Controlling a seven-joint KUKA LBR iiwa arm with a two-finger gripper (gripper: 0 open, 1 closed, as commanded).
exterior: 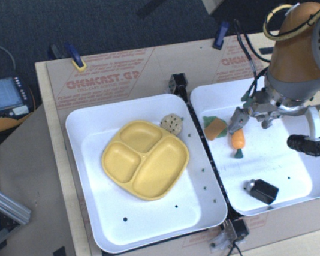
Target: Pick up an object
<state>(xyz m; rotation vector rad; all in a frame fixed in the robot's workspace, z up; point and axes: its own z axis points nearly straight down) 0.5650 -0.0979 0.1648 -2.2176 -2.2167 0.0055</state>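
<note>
The right bin (315,186) holds a small orange carrot (237,140) with a green tip, lying near its left middle. An orange and green toy piece (213,127) sits just left of it, by the bin's left wall. Nearer the front edge lies a black block (262,190). My gripper (239,119) reaches in from the right and hovers just above and to the right of the carrot, close to the orange and green piece. Nothing shows as held.
The left bin (145,221) carries a yellow divided plate (145,158) with a round speckled cookie (172,123) at its far right corner. The arm's grey and orange body (296,53) hangs over the right bin's far right part. A black clamp (177,82) sits between the bins at the back.
</note>
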